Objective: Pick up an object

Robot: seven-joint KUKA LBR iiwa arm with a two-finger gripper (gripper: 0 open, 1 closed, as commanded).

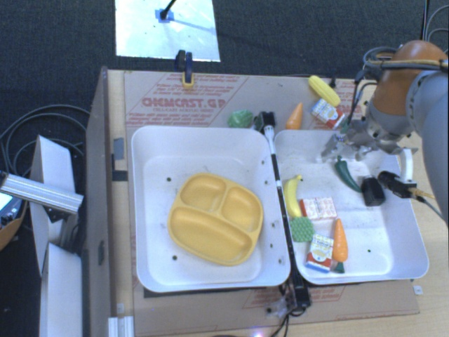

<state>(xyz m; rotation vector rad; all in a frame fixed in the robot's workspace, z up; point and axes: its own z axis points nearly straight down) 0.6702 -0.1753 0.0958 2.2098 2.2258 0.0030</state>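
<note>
While the gripper point(342, 148) hangs low over the right bin point(400, 258), a dark green pepper point(346, 174) lies on the bin floor just below it; whether anything is held, I cannot tell.

brown cardboard-topped bench point(210, 93) with red print. two shallow white plastic bins side by side on it: left bin point(151, 188), right bin point(407, 251), rims touching. on the bare cardboard behind the bins: yellow toy corn cob point(324, 90), small orange toy carrot point(295, 116), red-and-white printed carton point(327, 112), crumpled green toy leaf point(240, 119). black-and-yellow clamp point(185, 67) at the far edge.
</note>
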